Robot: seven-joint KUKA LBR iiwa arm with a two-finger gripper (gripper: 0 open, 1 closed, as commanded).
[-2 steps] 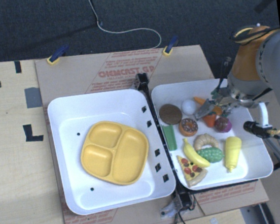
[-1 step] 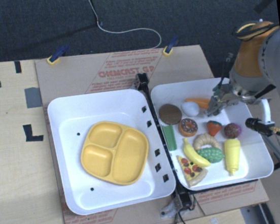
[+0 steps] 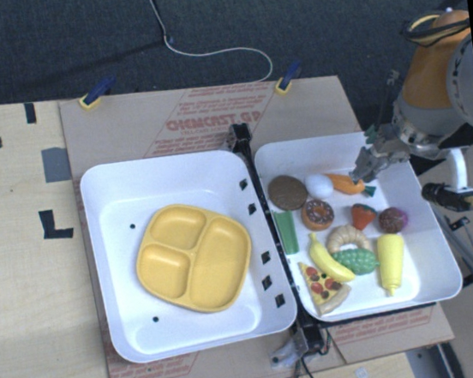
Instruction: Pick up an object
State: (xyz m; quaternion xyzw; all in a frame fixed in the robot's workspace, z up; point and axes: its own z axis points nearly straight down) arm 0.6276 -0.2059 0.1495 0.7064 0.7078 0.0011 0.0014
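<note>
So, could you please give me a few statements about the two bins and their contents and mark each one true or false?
1. The yellow divided plate lies in the left bin. True.
2. The banana lies on the yellow divided plate. False: it lies in the right bin, among the other toy food.
3. The pizza slice is at the right bin's near left corner. True.
4. The donut sits in the left bin. False: it sits in the right bin, beside the green stick.
5. The gripper is over the right bin, by the orange piece. True.
</note>
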